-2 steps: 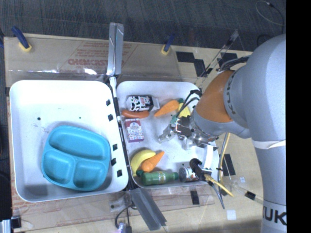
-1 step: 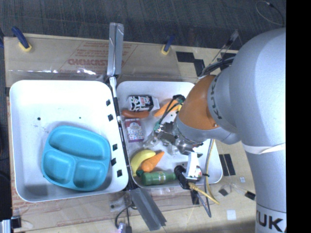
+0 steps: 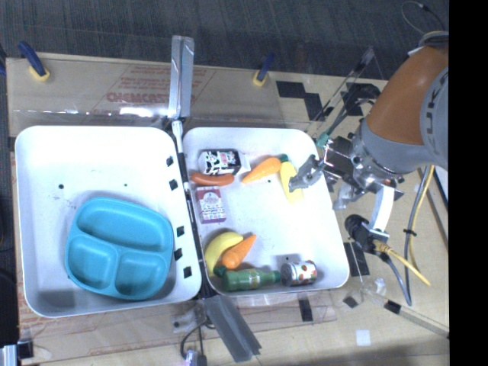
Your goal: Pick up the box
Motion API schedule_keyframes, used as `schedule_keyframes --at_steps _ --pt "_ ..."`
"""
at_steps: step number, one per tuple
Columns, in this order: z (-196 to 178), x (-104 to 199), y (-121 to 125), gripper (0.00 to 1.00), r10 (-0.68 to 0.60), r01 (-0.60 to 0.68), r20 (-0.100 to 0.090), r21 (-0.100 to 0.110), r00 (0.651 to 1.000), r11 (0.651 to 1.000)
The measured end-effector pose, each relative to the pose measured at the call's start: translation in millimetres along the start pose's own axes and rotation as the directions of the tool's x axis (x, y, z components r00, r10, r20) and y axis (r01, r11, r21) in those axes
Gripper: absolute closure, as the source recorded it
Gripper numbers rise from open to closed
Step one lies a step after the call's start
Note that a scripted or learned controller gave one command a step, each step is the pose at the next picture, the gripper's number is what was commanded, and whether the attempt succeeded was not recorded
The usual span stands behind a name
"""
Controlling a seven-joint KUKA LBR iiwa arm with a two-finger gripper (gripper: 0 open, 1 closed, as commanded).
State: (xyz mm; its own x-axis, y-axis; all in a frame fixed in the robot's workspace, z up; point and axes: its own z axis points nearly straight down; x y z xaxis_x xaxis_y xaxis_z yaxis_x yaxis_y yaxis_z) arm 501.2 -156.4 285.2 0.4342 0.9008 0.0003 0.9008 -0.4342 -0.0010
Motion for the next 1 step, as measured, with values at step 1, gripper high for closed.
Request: schedule_keyframes --at_steps 1 --pt "-8.7 1.6 -0.2 1.00 -0.010 0.010 0.001 0.005 1.000 1.000"
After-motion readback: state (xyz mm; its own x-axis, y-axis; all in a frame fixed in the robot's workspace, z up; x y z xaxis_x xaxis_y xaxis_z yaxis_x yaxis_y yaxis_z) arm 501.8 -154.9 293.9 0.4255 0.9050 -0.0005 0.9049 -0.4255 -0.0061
